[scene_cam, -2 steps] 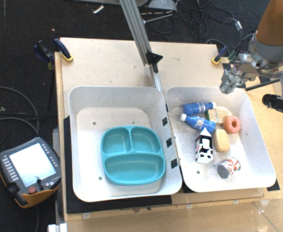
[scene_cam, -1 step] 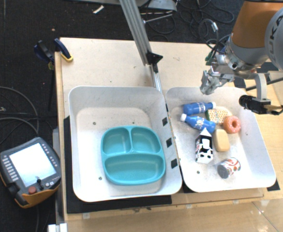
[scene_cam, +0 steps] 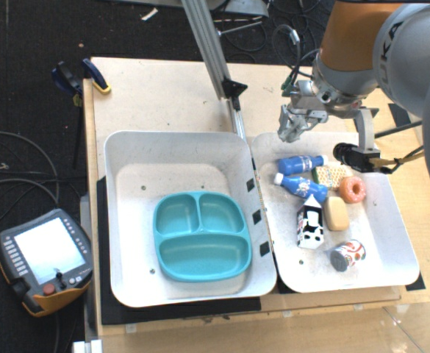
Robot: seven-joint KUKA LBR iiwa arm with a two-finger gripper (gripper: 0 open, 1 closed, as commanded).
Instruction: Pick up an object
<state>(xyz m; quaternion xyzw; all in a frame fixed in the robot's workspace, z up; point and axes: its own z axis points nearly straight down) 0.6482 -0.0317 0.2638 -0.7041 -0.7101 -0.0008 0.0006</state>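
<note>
Counting: two blue bottles [scene_cam: 301, 165], one doughnut [scene_cam: 353, 190], one teal tray [scene_cam: 200, 236].

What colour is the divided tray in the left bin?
Teal-blue; the divided tray shows clearly in the camera view.

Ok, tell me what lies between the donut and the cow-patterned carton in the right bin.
In the camera view, a tan block lies between the donut and the cow-patterned carton, close beside both.
</note>
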